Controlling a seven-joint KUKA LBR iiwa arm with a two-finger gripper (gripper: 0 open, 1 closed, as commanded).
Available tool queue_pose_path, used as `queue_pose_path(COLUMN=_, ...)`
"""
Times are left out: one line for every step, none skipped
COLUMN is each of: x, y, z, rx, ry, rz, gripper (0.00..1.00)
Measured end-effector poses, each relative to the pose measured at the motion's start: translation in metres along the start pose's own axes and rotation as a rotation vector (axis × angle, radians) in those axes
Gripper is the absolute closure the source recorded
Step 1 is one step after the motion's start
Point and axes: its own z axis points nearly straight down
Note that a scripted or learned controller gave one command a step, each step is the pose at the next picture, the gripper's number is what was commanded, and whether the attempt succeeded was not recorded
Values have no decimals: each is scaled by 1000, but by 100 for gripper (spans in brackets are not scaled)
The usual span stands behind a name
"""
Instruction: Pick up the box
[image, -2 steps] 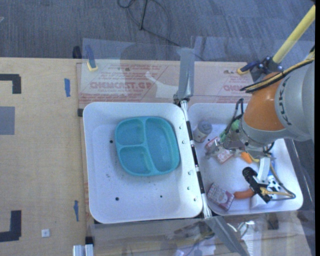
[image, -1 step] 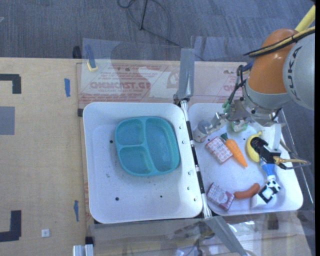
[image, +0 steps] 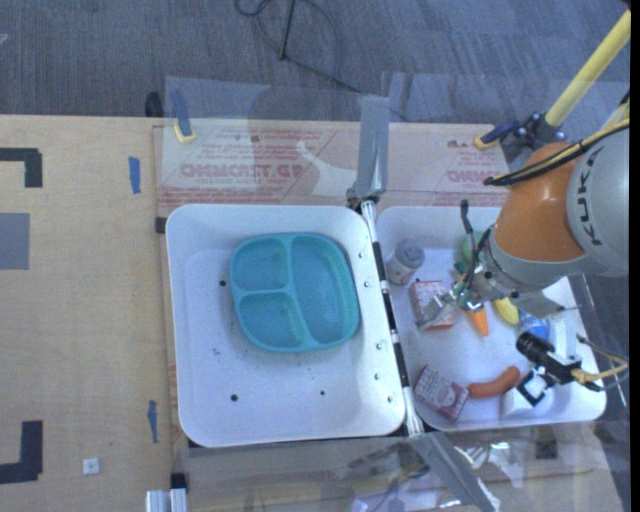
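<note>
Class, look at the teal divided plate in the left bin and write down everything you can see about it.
The teal plate is a rounded rectangle that looks like smooth plastic, moulded into three compartments: two small ones on its left side, one above the other, and one long one on the right. It lies flat and right way up, slightly turned, in the upper middle of the left bin. Its compartments hold nothing. It touches only the bin floor.

Teal plate (image: 295, 292), white bins (image: 200, 400), orange carrot (image: 479, 321).

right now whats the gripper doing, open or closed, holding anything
gripper: low in the right bin by a small box; its state and any hold cannot be told.
</note>
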Motion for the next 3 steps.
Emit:
queue_pose_path(x=-2, y=1, z=-11, rx=-6, ry=-2, rz=3, gripper=100)
queue_pose_path(x=-19, y=-17, z=-90, rx=0, ry=-1, rz=42, gripper=100)
queue_pose_path(x=-92, y=75, z=-105, rx=-1, ry=-2, rz=21, gripper=100)
